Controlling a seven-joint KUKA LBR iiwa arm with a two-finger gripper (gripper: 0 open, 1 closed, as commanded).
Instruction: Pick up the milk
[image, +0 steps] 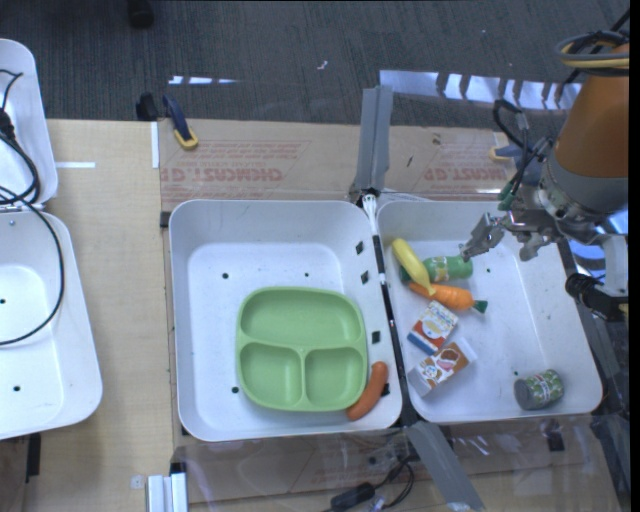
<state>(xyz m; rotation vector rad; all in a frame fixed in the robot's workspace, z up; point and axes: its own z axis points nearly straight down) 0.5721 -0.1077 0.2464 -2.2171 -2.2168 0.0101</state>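
White plastic walls of the right-hand bin (590, 345) enclosed the toys: a yellow plastic banana (408, 260), a green bottle (446, 268) beside it, an orange carrot (452, 295) just below, and a grey-green can (539, 389) well apart near the front corner. Two small printed cartons lay flat and touching in the middle of the bin floor, one white with blue and orange print (433, 325), one brown and white (441, 365). Which was the milk could not be read at that size; the white milk carton seemed the likelier. The left bin (200, 300) held a green divided tray (300, 347) with a reddish sausage (368, 390) at its edge.

The gripper (507, 234) hung over the bin's back part, near the bottle, well apart from both cartons, fingers splayed open and holding nothing.

Such a carton was probably light, thin-walled and smooth-faced. Taking it across its narrower sides, near the middle, looked safest, though the neighbouring carton crowded one side.
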